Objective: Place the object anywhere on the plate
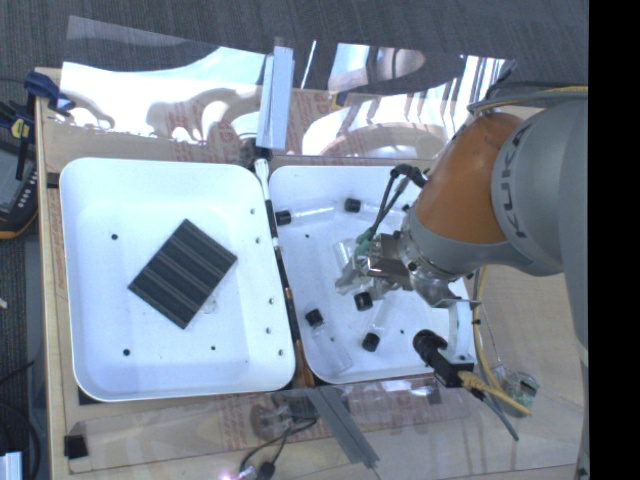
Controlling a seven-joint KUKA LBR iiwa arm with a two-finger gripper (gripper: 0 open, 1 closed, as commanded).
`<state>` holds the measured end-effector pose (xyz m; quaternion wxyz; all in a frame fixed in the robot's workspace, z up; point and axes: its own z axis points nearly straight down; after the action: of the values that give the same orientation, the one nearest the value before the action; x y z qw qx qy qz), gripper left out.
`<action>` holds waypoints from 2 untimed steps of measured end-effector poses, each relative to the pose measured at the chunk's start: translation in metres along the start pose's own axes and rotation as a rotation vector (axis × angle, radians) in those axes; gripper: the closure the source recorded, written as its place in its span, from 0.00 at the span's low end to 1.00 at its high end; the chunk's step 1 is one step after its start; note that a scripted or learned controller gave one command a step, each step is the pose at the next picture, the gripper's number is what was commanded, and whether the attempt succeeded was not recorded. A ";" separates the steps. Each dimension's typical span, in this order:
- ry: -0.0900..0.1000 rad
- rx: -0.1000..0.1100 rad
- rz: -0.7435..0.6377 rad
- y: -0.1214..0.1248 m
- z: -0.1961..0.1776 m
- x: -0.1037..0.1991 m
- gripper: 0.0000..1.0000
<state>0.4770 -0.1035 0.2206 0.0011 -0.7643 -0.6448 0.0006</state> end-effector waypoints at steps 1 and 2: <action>-0.001 0.003 -0.034 0.039 0.031 0.044 1.00; 0.000 0.001 -0.106 0.091 -0.023 0.110 1.00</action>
<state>0.5852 -0.0100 0.2437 0.0013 -0.7291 -0.6844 0.0010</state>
